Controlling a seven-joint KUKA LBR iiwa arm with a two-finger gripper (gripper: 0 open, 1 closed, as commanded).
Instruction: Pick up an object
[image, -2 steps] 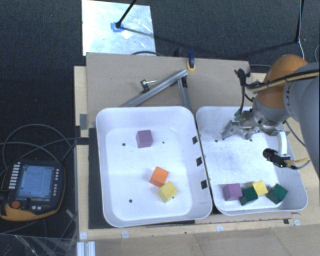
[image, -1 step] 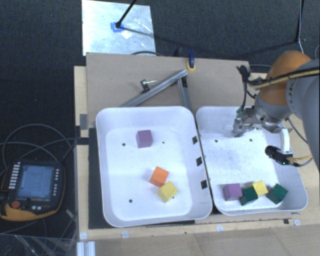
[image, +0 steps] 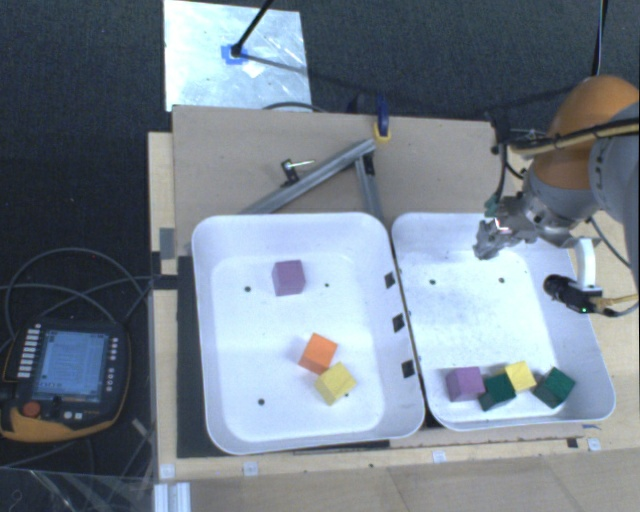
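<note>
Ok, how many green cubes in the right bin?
2, both along the near wall of the right bin: one green cube between purple and yellow cubes, the other at the right end. None seem hidden.

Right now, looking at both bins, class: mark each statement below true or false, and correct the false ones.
1. The left bin holds three cubes. True.
2. The orange cube touches the purple cube. False: they lie apart; the orange cube sits by the yellow cube.
3. The right bin holds four cubes along its near edge. True.
4. The gripper hangs over the left bin. False: it is over the right bin's far part.
5. Both bins hold a red cube. False: none is red.
</note>
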